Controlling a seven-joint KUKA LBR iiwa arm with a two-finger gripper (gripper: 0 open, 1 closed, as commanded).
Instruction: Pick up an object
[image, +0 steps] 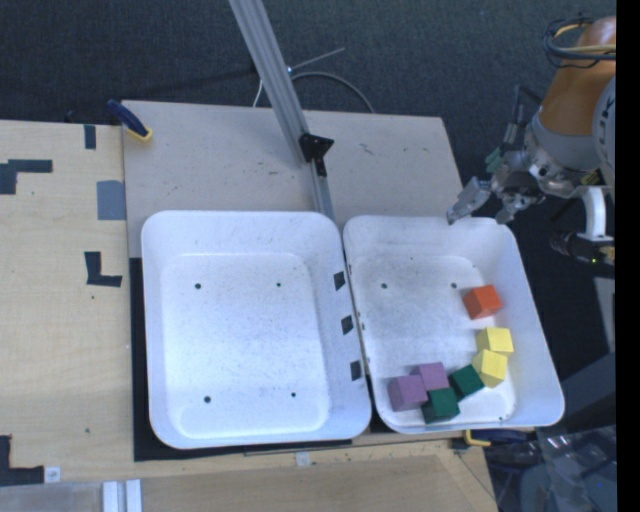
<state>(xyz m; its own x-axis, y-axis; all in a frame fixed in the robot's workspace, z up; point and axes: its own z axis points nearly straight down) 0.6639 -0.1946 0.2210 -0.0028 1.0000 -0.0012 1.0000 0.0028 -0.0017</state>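
Slanted metal pole (283, 90), blue-yellow clamp (130, 120), grey tape patch (111, 200) on bench.

Light wood bench (60, 330) with a paler board (230, 150) across the back part. Two shallow white bins side by side on it: left bin (160, 300) and right bin (525, 290), edges touching in the middle, on a black mat (137, 350). Dark tape bits (97, 268) stuck on the wood at the left. Blue and yellow clamp (130, 120) at the board's back left corner.
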